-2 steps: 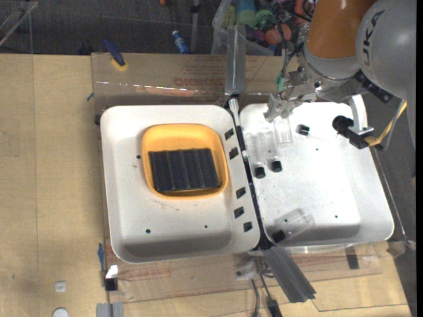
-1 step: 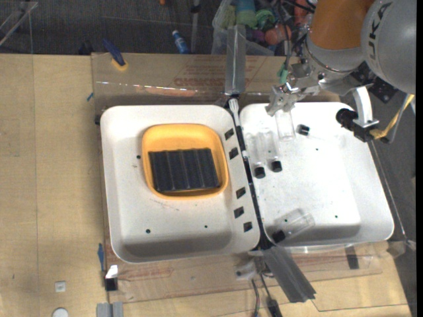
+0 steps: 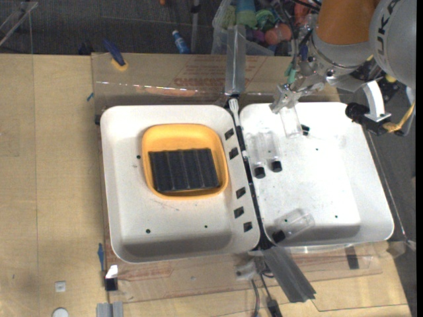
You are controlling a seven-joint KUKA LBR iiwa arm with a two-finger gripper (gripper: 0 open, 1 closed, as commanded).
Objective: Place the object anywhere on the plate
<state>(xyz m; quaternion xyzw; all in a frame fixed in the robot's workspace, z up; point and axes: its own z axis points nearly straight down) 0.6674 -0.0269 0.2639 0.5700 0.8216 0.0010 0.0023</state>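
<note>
A dark ribbed rectangular object (image 3: pixel 184 169) lies flat on the orange-yellow plate (image 3: pixel 153 139), which sits in the left bin (image 3: pixel 122 216). My gripper (image 3: pixel 267 169) hangs over the right bin (image 3: pixel 330 183), just right of the divider and well apart from the plate. Its two clear fingers end in black tips (image 3: pixel 258 171) that stand apart with nothing between them, so it is open. The grey and orange arm (image 3: pixel 344 12) comes in from the upper right.
A clear plastic piece with a dark end (image 3: pixel 293 220) lies near the front of the right bin. Black clips (image 3: pixel 239 191) line the divider between the bins. A box of colourful toys (image 3: pixel 264 5) stands behind the bench.
</note>
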